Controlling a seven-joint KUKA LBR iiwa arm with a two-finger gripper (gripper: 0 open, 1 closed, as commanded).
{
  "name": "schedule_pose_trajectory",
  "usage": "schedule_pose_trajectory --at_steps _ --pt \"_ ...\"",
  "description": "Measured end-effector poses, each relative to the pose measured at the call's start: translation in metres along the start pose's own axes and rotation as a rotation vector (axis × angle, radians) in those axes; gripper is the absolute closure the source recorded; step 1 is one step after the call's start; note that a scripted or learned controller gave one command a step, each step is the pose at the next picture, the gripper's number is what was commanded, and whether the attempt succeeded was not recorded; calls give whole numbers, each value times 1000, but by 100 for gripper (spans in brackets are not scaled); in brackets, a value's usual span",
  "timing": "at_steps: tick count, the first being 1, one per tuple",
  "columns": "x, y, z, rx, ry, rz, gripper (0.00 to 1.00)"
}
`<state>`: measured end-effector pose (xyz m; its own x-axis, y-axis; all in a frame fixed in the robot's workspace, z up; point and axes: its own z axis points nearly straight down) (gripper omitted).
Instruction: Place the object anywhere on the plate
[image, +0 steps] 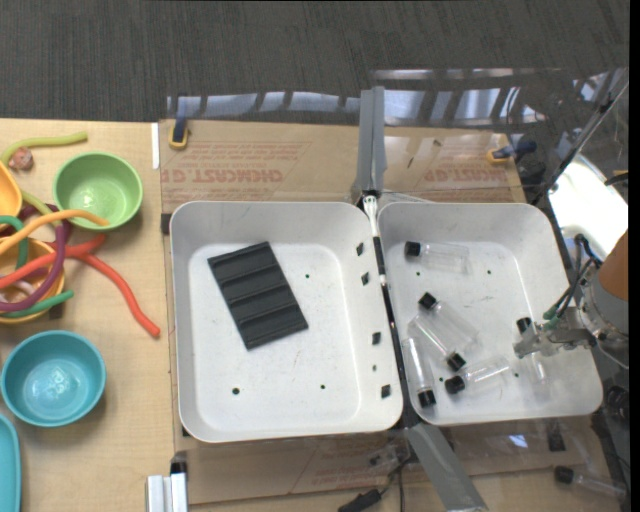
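- Vials lie scattered in right bin; plate sits in left bin.
- Pincer low at right bin's right side; grip state: can't tell.
- Best approach: pick one vial w/ clear space, centre over it, lift straight.

The ribbed plate is black. Both bins are white. The clear vials have black caps, and one bowl is green

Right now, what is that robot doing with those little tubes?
A robot arm reaches in from the right, its gripper low over the right bin, near its right side. Several clear tubes with black caps lie scattered there. The dark ridged plate lies in the left bin with nothing on it, so no tube has been placed yet. Whether the gripper has one is too unclear to tell.
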<state>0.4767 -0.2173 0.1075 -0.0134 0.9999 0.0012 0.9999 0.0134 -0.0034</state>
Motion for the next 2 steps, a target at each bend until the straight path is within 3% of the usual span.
schedule_pose_trajectory --at_steps 1,2 --pt "-5 0 -70 -1 -1 83 100" --pt "-2 0 -31 1 0 -43 100"
